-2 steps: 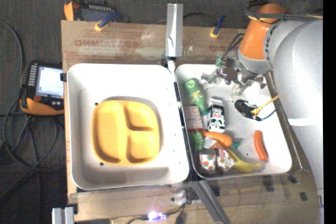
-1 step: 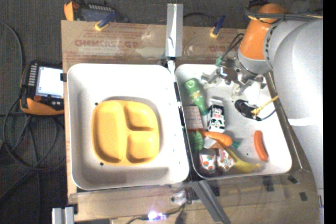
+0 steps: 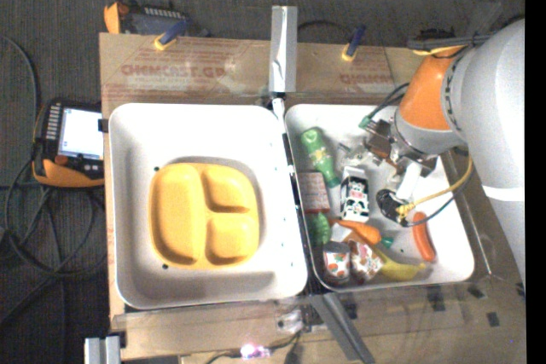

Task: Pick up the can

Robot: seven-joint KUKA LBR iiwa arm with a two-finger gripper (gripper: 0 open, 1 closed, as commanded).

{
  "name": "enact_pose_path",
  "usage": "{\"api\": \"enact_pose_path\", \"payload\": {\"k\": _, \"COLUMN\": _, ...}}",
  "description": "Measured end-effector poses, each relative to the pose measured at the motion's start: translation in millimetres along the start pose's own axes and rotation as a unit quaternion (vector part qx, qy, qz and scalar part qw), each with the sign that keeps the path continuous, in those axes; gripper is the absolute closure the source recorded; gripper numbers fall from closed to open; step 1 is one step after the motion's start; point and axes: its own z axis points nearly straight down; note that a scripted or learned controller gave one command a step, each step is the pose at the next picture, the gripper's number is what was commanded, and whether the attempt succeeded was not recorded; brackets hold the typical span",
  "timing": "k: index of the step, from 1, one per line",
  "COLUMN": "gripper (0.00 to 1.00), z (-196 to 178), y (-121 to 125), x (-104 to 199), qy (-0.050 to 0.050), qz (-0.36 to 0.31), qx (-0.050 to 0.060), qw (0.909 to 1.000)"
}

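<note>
Camera view, bins: from where I stood, the left bin (image 3: pixel 124 183) held only a yellow divided tray (image 3: pixel 205 213). The right bin (image 3: pixel 465 260) was crowded with small things.
Arm: it reached in from the right, with its orange band (image 3: pixel 426 98) over the far right part of the right bin.
Gripper (image 3: pixel 375 142): it hung low over the far middle of the right bin, just right of a green bottle (image 3: pixel 314 149). I could not tell whether it was parted or closed up, and I saw nothing held in it.
Can (image 3: pixel 337 262): I took the small round thing with the red-and-white label to be it, though I was not sure. It sat at the near edge of the right bin, well apart from the gripper.
Neighbours of the can: a second labelled packet (image 3: pixel 367 260) touched its right side. A banana (image 3: pixel 399 271) lay just beyond that, a carrot (image 3: pixel 365 232) just behind, and the bin's left wall was close by.
Between gripper and can: a black-and-white carton (image 3: pixel 354 199) and a brown box (image 3: pixel 313 190).
Step in hand: the approach, I judged, with the grasp not yet begun.
Doing it well: travel toward the near edge above the clutter and centre over the can. Turn the wrist so the grip closes far-to-near, where there looked to be more room than left-to-right. Then come straight down.
Risk: catching the packet along with the can, or nudging the can against the wall.
</note>
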Motion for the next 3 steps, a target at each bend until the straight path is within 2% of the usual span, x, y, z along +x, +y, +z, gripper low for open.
{"api": "enact_pose_path", "payload": {"k": 1, "gripper": 0.0, "z": -57, "y": 48, "x": 54, "qy": -0.006, "qz": 0.148, "qx": 0.006, "qw": 0.9889}}
{"api": "enact_pose_path", "payload": {"k": 2, "gripper": 0.0, "z": 1, "y": 18, "x": 21, "qy": -0.003, "qz": 0.19, "qx": 0.002, "qw": 0.9818}}
{"api": "enact_pose_path", "payload": {"k": 3, "gripper": 0.0, "z": -93, "y": 4, "x": 68, "qy": -0.006, "qz": 0.193, "qx": 0.006, "qw": 0.9812}}
